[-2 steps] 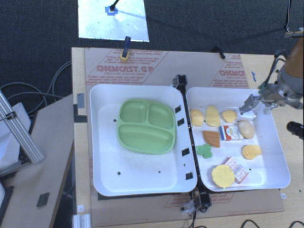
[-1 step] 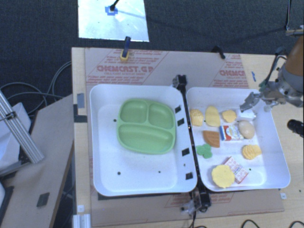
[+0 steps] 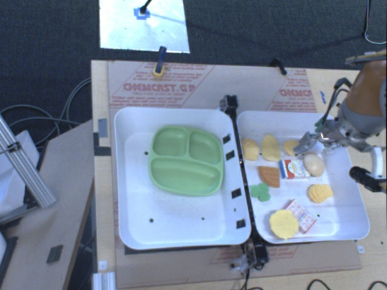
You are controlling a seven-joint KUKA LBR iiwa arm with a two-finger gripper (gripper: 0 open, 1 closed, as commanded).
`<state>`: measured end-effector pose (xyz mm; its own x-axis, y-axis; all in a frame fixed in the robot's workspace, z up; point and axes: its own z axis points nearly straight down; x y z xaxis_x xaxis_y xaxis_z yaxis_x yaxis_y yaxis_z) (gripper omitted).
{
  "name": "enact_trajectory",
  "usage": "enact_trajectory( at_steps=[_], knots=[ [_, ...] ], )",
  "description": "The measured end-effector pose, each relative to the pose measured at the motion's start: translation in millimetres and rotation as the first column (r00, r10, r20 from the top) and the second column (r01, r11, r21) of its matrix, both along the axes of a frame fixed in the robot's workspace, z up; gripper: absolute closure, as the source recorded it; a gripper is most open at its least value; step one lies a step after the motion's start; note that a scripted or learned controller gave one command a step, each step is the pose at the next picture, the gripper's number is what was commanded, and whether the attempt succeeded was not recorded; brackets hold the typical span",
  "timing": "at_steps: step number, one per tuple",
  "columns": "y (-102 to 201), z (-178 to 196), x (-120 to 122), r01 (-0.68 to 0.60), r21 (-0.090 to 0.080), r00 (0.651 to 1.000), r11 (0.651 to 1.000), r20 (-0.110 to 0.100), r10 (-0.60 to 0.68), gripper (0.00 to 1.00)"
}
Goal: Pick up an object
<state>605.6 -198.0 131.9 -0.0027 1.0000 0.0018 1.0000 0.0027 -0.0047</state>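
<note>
Looking down, I see the gripper [image 3: 309, 141] low over the right bin [image 3: 357, 222], right of the frame's centre, near a beige egg-shaped piece [image 3: 313, 164]. A green divided plate [image 3: 185, 161] lies in the left bin [image 3: 130, 222].

Arm [image 3: 367, 92] enters from right, wrist angled down-left; fingers [image 3: 304, 144] low (opening unclear) over right side.

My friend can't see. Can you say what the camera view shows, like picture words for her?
A grey and orange robot arm reaches from the right, its gripper low over toy foods in the right white bin. The left white bin holds a green divided plate.
</note>
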Motion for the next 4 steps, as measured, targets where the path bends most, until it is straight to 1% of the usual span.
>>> enact_trajectory(
  at_steps=[1, 2, 4],
  knots=[
    [1, -46, 3, 0.002, -0.001, 1.000, 1.000, 0.013, -0.002, 0.00],
    [0, -36, 3, -0.001, -0.004, 1.000, 1.000, 0.012, 0.001, 1.00],
    [-4, 91, 6, -0.003, -0.004, 1.000, 1.000, 0.011, 0.003, 1.00]
  ],
)
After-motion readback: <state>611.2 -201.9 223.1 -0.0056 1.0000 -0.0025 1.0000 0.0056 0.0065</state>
